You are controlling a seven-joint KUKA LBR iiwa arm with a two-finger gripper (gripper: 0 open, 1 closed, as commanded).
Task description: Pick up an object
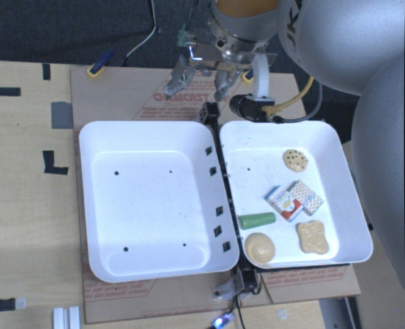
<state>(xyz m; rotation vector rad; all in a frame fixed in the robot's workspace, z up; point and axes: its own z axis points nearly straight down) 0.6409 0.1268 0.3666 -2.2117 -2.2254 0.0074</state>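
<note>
Bun (260, 247) sits at the right bin's (346, 184) near edge with the other bits; hand (201, 84) hovers spread, holding nothing, past the far rims, left bin (92, 184) wide open.

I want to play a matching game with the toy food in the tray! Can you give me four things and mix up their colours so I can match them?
Things:
1. cookie
2. pickle-shaped piece
3. little carton
4. round bun

Colours:
A. plain green
B. white with red and blue
C. tan with dark dots
D. pale cream, no dots

Right pairs: 1-C, 2-A, 3-B, 4-D. All four lie in the right bin.
</note>
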